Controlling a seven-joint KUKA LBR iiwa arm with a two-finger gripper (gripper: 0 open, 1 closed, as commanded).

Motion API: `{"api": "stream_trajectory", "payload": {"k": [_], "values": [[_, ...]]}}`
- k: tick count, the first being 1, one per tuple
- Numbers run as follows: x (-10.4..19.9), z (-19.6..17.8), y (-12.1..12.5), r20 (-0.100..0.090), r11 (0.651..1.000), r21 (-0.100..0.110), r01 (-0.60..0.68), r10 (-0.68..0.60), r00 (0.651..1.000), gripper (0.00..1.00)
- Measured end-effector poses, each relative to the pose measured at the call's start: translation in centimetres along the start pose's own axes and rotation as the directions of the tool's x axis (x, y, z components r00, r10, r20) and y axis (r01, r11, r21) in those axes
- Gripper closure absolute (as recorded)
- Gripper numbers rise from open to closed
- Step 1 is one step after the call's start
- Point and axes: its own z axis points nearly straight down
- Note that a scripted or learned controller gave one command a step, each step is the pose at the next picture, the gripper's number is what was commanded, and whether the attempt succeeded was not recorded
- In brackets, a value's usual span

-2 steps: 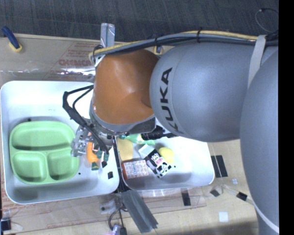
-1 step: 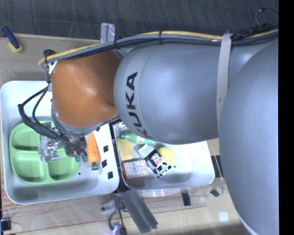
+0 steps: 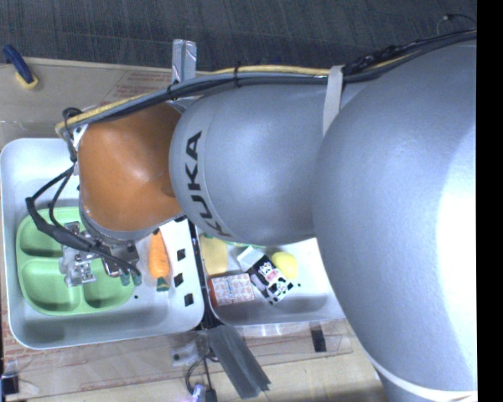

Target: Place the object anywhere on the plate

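Observation:
A green divided plate (image 3: pixel 42 262) lies in the left white bin (image 3: pixel 92 325). My gripper (image 3: pixel 88 268) hangs low over the plate's right side, under the orange band of the arm (image 3: pixel 126 170). An orange carrot-shaped object (image 3: pixel 158 258) lies in the bin just right of the gripper, beside the plate. The metal fingers are too small and cluttered with cables to read.
The grey arm (image 3: pixel 318 166) covers most of both bins. In the right bin (image 3: pixel 277 308) lie a yellow item (image 3: pixel 285 265), a black-and-white cow-patterned item (image 3: pixel 271 283), a red-and-white packet (image 3: pixel 230 290) and a pale yellow block (image 3: pixel 214 256). The bins' divider (image 3: pixel 184 279) has black markers.

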Motion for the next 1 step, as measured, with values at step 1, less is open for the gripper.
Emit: {"api": "stream_trajectory", "payload": {"k": [1], "values": [[0.68, 7.36, -4.29, -0.002, 1.0, 0.002, -0.03, 0.03, 1.0, 1.0]]}}
